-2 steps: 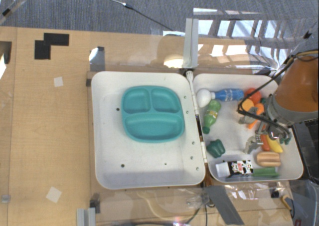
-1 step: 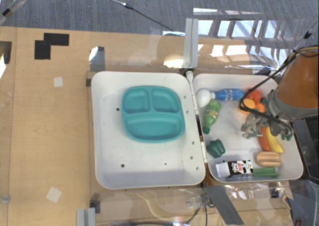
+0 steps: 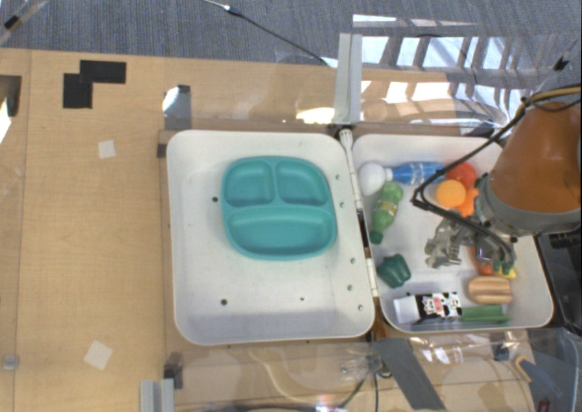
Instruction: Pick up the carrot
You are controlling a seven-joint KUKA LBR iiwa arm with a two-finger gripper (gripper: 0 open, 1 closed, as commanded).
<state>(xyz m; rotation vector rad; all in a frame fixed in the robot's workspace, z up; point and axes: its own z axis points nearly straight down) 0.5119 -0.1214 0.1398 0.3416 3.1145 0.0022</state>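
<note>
An orange piece that looks like the carrot (image 3: 452,193) lies in the right bin (image 3: 382,308), toward its far side. A red-orange item (image 3: 465,174) touches it, and the arm's wrist partly covers both. My gripper (image 3: 445,249) hangs low over the middle of the right bin, a short way in front of the orange piece and apart from it. Nothing shows between it and the bin floor. The arm's orange band (image 3: 544,160) fills the right edge.
The right bin also holds a white and blue bottle (image 3: 400,173), a light green bottle (image 3: 385,206), a dark green piece (image 3: 394,269), a brown bun (image 3: 490,289), a black and white box (image 3: 436,306) and a green stick (image 3: 483,314). A teal divided plate (image 3: 277,207) sits in the left bin (image 3: 195,246).
</note>
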